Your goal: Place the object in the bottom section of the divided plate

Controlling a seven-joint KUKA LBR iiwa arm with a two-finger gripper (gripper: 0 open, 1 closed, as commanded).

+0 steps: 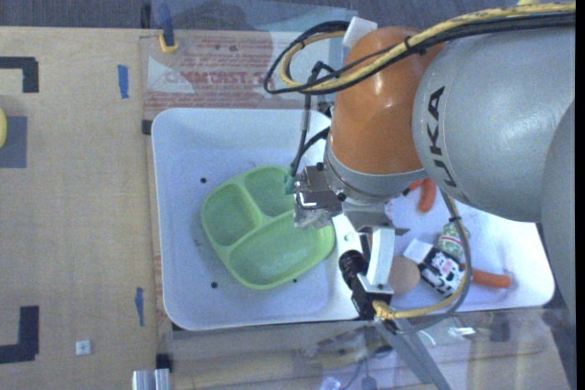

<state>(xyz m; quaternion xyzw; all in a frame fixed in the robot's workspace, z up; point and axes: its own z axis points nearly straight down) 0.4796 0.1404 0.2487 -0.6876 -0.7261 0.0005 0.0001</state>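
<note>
Light-green divided plastic plate (pixel 239 216) in the left shallow white bin (pixel 183 155), its large bottom section (pixel 274 258) nearest the arm, presumably for easy reach. Tool (pixel 313 196) over the plate's right rim; its opening and load cannot be told. The object is probably among the small toys (pixel 441 269) in the right white bin (pixel 530 242).

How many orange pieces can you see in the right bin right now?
2. One orange piece pokes out from under the arm in the right bin; another lies near that bin's lower right corner. The arm may hide more.
</note>
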